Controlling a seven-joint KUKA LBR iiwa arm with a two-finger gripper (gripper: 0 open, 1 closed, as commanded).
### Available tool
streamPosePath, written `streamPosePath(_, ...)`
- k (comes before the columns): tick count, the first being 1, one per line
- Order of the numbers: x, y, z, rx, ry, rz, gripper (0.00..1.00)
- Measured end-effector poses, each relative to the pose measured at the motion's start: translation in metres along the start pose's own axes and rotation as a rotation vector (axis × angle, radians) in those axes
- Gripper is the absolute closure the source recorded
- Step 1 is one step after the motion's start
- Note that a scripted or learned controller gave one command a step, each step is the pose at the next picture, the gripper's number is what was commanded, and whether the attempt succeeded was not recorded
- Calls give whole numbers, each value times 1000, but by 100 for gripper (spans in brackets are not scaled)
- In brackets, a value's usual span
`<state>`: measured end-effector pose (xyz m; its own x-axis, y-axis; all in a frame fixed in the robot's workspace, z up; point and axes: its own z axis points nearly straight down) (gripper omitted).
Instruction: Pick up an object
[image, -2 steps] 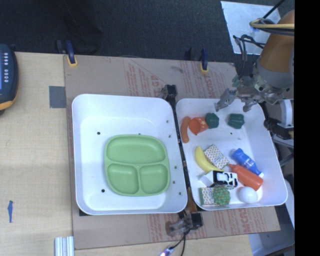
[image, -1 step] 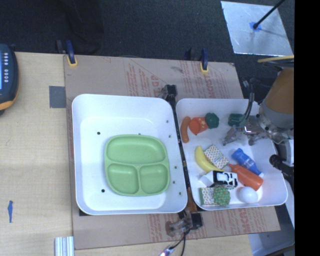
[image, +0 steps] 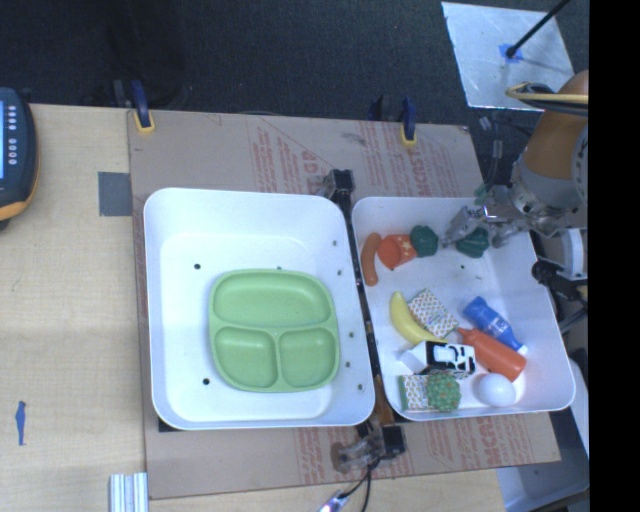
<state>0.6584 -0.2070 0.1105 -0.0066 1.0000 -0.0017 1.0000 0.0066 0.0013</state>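
While the end effector (image: 478, 228) grips it, the small dark-green object (image: 473, 241) looks rounded and lumpy.

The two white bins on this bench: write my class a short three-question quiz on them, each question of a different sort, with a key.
1. True or false: the pale green three-compartment plastic tray lies in the right white bin.
2. Which lies nearest the gripper? A. dark green rounded toy piece B. curved yellow banana C. white egg-shaped ball
3. Fill in: the banana lies beside a ______-patterned packet.

Key: 1 false, it lies in the left white bin. 2 A. 3 checked.
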Motion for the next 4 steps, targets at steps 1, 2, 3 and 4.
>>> streamPosePath(1, -5, -80, 20, 12, 3, 5, 0)
streamPosePath(2, -4, -136, 19, 10, 3, 4, 0)
streamPosePath(3, -5, -133, 8, 6, 2, 1, 100)
streamPosePath(4, 72, -73, -111, -12, 2, -8, 100)
